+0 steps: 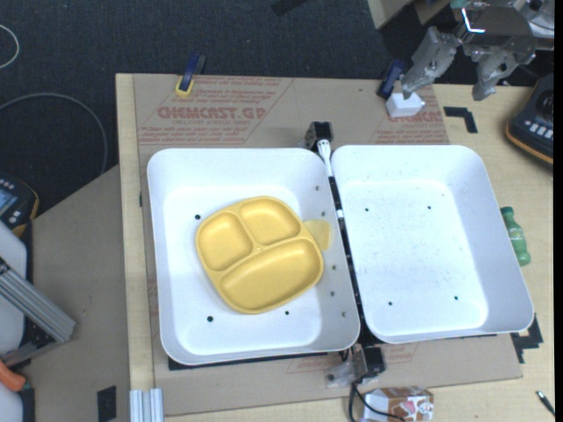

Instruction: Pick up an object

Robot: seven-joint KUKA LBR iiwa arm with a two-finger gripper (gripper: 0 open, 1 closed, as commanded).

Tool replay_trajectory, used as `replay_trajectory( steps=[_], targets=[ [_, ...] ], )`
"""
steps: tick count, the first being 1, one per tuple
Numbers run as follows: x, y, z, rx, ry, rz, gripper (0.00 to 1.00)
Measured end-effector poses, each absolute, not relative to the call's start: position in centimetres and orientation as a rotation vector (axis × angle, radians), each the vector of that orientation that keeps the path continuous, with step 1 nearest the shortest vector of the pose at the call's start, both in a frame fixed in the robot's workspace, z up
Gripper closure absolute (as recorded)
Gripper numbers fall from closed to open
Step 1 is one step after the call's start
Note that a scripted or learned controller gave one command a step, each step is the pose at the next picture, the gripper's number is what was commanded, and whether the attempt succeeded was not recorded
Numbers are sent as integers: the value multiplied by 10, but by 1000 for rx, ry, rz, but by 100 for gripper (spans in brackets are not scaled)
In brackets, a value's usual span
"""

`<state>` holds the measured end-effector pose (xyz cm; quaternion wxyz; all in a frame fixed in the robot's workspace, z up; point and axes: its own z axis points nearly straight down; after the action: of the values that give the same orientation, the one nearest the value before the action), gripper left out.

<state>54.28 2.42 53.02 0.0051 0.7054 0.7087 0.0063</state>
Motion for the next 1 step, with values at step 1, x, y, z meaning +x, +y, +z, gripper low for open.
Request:
replay_trajectory(
  steps=[1],
  targets=[
    [477,62,537,2216,2230,2,0]
  ],
)
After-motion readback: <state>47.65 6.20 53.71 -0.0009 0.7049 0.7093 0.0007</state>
